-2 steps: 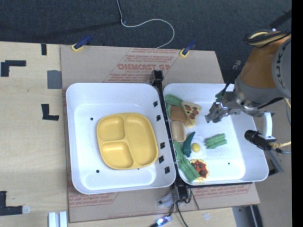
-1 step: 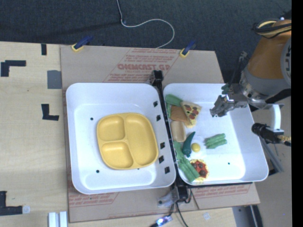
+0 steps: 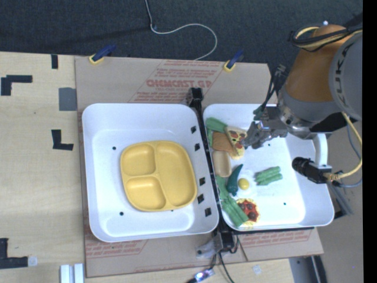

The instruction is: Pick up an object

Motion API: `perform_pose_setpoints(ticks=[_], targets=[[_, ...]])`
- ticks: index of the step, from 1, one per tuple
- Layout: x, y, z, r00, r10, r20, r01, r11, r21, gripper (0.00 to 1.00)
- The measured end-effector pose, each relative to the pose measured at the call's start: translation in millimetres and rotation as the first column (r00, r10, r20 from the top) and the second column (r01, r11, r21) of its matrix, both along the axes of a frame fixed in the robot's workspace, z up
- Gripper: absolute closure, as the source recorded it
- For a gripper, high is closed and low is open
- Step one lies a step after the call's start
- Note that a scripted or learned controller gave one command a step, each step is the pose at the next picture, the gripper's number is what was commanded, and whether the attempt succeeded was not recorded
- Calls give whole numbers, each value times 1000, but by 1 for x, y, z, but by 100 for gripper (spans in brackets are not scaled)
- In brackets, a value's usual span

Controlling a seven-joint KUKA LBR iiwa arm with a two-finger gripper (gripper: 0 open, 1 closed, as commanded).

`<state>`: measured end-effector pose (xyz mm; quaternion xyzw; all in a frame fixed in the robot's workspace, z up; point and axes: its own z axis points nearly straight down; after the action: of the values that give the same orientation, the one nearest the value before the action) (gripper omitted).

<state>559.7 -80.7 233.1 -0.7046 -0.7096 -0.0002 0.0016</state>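
Note:
The right bin (image 3: 294, 211) holds several toy foods along its left side. Among them are a pizza slice (image 3: 237, 137), a brown bun (image 3: 221, 142), a tan piece (image 3: 222, 165) and a dark green pepper (image 3: 235, 177). A bundle of green beans (image 3: 268, 175) lies near the bin's middle, and a red-topped piece (image 3: 250, 208) sits beside a green vegetable (image 3: 233, 210) at the front. My gripper (image 3: 257, 135) hangs low in the right bin's upper part, just right of the pizza slice. I see nothing held in it.
In the left bin (image 3: 100, 128) a yellow divided plate (image 3: 158, 175) takes up the middle. A black divider (image 3: 203, 152) runs between the bins. The arm's grey body (image 3: 318, 93) overhangs the right bin's far right corner. A white cable (image 3: 182, 28) loops behind the bench.

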Motion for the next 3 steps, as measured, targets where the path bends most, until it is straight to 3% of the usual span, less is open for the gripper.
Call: perform_pose_setpoints(ticks=[2, 3], targets=[[-8, 93, 0, 1000, -1, -1, 1, 1000, -2, 100], [-6, 81, -7, 1000, -7, -1, 7, 1000, -4, 100]])
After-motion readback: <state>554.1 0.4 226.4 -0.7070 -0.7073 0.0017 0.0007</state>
